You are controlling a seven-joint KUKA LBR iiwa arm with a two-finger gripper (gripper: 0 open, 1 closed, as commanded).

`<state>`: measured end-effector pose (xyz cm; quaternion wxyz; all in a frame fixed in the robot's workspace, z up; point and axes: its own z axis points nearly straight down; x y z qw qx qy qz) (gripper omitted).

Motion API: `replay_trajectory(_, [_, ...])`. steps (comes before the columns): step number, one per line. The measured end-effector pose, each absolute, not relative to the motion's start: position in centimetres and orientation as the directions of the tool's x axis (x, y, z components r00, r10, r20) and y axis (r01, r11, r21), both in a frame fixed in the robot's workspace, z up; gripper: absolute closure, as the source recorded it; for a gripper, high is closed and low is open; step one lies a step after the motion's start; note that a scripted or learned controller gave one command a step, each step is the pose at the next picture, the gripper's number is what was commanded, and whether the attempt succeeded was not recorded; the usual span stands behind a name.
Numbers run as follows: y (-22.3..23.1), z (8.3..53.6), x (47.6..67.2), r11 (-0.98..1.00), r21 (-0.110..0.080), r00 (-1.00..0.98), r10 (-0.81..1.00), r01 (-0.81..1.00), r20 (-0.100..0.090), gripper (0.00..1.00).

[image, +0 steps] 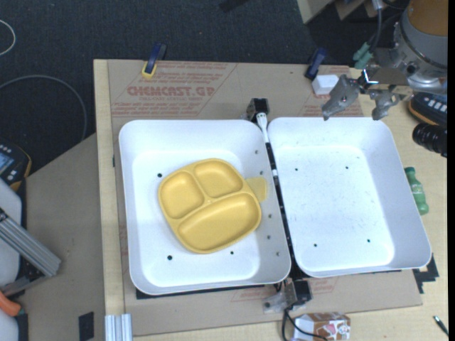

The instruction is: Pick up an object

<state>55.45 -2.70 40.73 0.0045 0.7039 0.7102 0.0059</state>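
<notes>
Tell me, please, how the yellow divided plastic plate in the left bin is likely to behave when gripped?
The yellow divided plastic plate looks rigid and probably light. Lying flat, it offers only a thin rim, so the fingers may slip. It is unlikely to roll.

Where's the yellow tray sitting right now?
The yellow tray lies flat in the left bin, toward its right side near the divide with the right bin. The hand hovers over the right bin's far edge.

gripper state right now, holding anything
gripper: open, fingers spread, nothing between them, above the right bin's far edge.
</notes>
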Motion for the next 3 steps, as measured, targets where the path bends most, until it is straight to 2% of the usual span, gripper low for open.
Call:
replay_trajectory(1, [3.9,48.9,50.1,0.009,0.011,-0.009,1.0,1.0,0.003,0.0])
replay_trajectory(2, [10.9,53.9,47.8,0.01,0.008,-0.01,1.0,1.0,0.004,0.0])
replay_trajectory(3, [15.3,50.4,47.9,0.006,-0.006,-0.006,1.0,1.0,-0.001,0.0])
